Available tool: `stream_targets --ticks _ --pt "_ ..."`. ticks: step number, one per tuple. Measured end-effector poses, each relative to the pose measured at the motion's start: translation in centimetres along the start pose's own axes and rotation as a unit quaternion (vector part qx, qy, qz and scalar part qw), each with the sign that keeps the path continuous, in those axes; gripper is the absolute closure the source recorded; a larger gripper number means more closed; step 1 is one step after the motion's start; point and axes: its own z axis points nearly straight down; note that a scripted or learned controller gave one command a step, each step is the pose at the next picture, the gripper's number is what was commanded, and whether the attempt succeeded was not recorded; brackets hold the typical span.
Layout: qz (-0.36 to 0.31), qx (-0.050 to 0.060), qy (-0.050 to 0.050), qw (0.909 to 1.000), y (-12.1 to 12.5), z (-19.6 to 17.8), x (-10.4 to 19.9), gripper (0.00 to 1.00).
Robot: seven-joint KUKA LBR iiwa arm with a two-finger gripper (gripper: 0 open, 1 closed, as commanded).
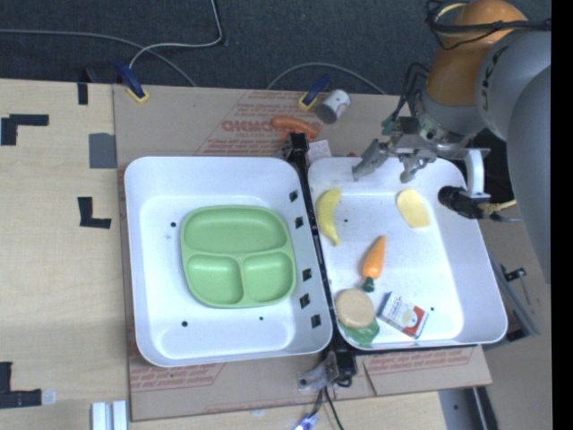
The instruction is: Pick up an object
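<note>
The right bin point(466, 276) holds a yellow banana point(328, 213), a pale yellow lemon-like piece point(413, 209), an orange carrot point(374, 257), a round tan lid on a green object point(355, 311), and a small red, white and blue packet point(402, 314). My gripper point(387, 164) hangs over the bin's far edge, above and left of the lemon-like piece. Its two fingers are spread apart with nothing between them.
The left bin point(148, 240) holds a green divided plate point(238, 254). Beyond the bins lie an orange sausage-like toy point(295, 125) and a small grey cylinder point(332, 106). Cables run across the dark floor behind. The arm's body point(528, 106) fills the right side.
</note>
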Motion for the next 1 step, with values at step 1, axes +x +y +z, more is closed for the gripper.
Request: stream_targets --ticks 1 --pt "0.000 -0.001 0.000 1.0000 -5.03 10.80 -0.69 0.00"
